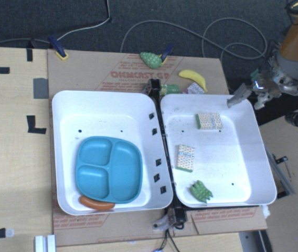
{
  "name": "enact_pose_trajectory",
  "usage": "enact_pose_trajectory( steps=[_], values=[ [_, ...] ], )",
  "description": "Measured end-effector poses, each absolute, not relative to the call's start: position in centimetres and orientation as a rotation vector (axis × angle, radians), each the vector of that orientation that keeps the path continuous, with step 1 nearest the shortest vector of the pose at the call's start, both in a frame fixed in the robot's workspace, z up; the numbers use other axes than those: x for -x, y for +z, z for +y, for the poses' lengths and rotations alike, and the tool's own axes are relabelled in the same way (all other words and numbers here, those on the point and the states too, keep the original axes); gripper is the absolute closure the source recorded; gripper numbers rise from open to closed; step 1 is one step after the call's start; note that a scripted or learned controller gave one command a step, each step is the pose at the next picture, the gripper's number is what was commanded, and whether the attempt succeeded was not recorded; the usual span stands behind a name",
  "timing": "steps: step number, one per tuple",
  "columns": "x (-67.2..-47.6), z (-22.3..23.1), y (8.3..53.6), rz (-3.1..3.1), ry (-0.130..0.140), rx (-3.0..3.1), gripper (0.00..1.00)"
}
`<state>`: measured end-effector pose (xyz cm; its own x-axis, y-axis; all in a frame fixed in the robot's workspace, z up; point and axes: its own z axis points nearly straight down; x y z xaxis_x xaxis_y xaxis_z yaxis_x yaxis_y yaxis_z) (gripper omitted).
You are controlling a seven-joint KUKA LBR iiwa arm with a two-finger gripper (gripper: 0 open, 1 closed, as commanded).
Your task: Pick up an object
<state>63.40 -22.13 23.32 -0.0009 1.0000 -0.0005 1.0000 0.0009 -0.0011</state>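
My gripper [245,102] hangs over the back right corner of the right bin [243,156], open, with nothing between its fingers. In that bin lie a speckled white box [210,121] near the back, a second speckled box [185,157] toward the middle left, and a green leafy toy [201,191] at the front. The nearest of these, the box near the back, sits a little to the left of the gripper and in front of it.
The left bin [81,109] holds a blue divided plate [108,169] and an orange sausage [96,203] at its front edge. Behind the bins on the cardboard lie a yellow banana [192,78], a green toy [151,59] and a small packet [195,88]. Cables run across the back.
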Motion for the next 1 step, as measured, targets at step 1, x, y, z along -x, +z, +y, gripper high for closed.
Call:
enact_pose_trajectory(
  steps=[1],
  values=[
    [-65.21,-19.56,12.16,-2.220,0.005,2.217,0.00]
  ],
)
